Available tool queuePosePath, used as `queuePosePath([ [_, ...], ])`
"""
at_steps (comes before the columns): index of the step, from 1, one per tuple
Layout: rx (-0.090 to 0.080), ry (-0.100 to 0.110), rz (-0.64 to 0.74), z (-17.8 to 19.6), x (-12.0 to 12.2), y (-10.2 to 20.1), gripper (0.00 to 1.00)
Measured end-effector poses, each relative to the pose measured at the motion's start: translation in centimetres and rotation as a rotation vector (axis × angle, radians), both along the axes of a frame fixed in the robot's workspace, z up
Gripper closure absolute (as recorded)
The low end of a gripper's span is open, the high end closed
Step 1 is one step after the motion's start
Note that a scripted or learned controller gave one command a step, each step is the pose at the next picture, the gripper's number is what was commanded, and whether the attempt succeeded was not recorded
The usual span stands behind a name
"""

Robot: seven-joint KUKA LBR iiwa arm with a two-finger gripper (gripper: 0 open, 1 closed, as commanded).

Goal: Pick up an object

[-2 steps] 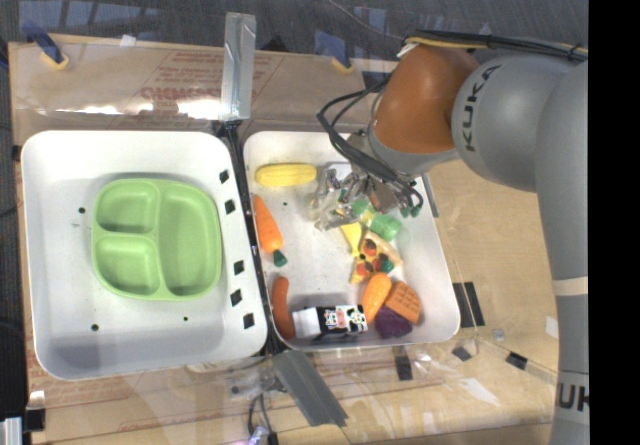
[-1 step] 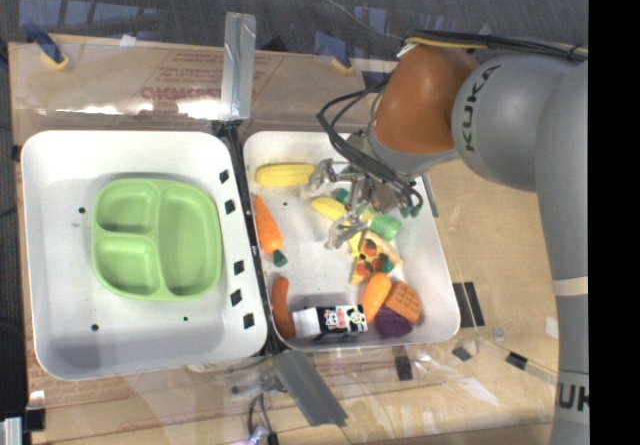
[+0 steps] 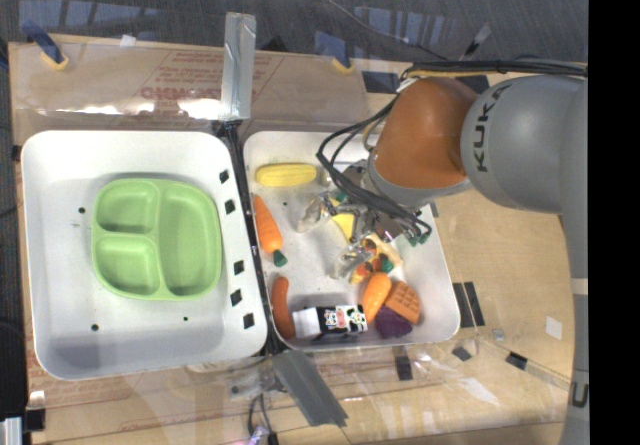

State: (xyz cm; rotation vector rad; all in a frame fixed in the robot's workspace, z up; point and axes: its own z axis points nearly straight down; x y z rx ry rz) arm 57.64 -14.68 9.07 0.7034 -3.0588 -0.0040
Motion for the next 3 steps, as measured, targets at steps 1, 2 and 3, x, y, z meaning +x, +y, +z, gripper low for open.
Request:
queuePosePath([
  [1, 0.001, 0.001, 0.165, 0.0, -0.7, -1.2, 0.00],
  [2, -0.011, -0.007, 0.245, 0.4, 2.3, 3.5, 0.00],
  [3, -0.007, -0.009, 0.250, 1.5, 2.4, 3.9, 1.00],
])
